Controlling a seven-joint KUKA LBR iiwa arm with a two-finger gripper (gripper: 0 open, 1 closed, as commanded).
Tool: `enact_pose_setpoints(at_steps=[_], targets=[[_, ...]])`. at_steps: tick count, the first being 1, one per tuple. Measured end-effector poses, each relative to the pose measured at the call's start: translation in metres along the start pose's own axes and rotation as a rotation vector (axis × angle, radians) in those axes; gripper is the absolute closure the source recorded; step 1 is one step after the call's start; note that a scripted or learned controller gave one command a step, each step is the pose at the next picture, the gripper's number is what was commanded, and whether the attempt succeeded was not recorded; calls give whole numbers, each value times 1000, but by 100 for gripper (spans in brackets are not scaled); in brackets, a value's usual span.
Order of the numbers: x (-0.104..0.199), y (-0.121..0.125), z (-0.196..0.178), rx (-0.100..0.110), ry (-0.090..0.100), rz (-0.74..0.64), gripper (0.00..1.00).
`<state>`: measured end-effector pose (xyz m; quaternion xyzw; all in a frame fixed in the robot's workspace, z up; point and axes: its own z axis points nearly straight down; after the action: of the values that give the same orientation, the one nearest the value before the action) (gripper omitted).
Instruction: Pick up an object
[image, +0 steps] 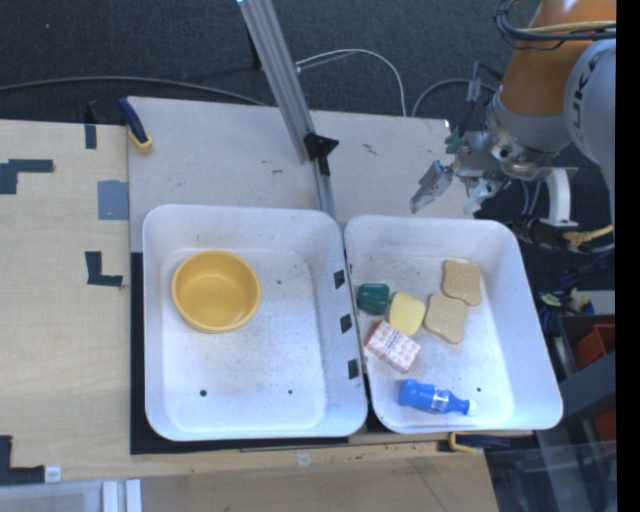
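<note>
My gripper (455, 192) hangs above the far rim of the right bin (530, 330), open, with nothing between its fingers. In that bin lie a small green object (373, 296), a yellow block (406, 312), two tan bread-like slices (461, 281) (446, 317), a red-and-white box (392, 346) and a blue bottle (433, 398) on its side. The gripper stands well behind all of them. A yellow bowl (215, 290) sits upright in the left bin (290, 390).
A slanted metal pole (290, 90) rises from behind the wall that joins the two bins. Cables (430, 95) trail over the bench behind the right bin. A blue-and-yellow clamp (135, 123) lies at the bench's far left corner.
</note>
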<state>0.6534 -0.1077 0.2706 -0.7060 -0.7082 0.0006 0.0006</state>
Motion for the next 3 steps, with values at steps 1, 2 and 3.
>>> enact_pose_setpoints(at_steps=[1, 2, 3], targets=[[0, 0, 0, 0, 0, 0, 0], [9, 5, 55, 5, 0, 1, 0], [15, 5, 101, 5, 0, 1, 0]])
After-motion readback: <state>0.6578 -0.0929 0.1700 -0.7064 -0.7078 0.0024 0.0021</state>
